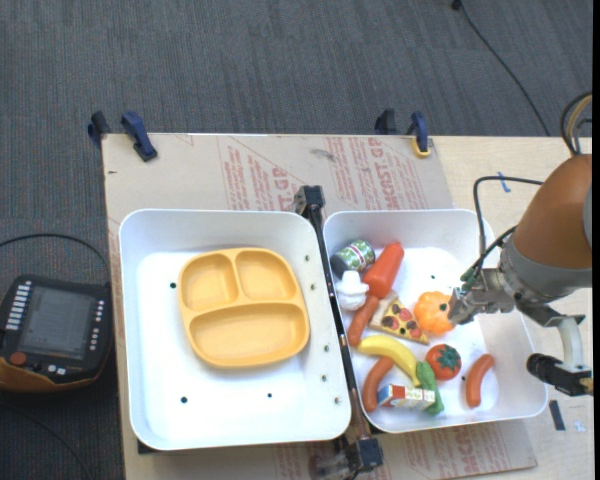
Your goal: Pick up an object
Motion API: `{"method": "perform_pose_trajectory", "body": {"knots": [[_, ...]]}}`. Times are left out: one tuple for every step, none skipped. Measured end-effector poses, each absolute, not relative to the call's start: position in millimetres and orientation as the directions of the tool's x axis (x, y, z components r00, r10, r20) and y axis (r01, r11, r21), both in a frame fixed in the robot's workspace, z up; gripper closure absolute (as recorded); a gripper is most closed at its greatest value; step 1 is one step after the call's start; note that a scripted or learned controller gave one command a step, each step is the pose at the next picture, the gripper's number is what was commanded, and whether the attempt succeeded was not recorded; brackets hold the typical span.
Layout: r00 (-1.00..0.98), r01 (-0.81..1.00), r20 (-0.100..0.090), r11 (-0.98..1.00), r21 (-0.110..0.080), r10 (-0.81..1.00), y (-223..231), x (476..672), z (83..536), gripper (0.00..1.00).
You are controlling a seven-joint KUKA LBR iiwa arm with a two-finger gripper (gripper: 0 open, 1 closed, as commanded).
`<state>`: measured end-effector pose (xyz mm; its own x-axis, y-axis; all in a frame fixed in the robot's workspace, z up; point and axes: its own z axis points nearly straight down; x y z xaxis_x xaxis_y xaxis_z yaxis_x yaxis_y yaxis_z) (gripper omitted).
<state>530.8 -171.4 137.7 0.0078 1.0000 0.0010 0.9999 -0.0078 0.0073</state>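
On the bench [230, 173], the gripper [463, 303] touches an orange toy [432, 312]; whether the fingers are closed I cannot tell. Perhaps it should centre first, then lift straight.

You have two white bins on the bench: the left bin [140, 268] carries one yellow divided plate [245, 306], and the right bin [500, 400] carries the toy food. Count there one green can [354, 256], one carrot [384, 268], one small white bottle [352, 290], one pizza slice [398, 319], one orange pumpkin [432, 311], one banana [389, 353], one tomato [443, 360] and one small carton [408, 396]. You can also count three sausages, at [361, 320], [376, 382] and [478, 379].
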Motion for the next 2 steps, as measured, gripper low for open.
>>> {"method": "perform_pose_trajectory", "body": {"knots": [[0.009,1.000,0.001,-0.009,0.007,1.000,-171,530.7,138,0.00],[-0.002,1.000,0.000,0.002,0.004,1.000,-155,575.9,91,0.00]]}}
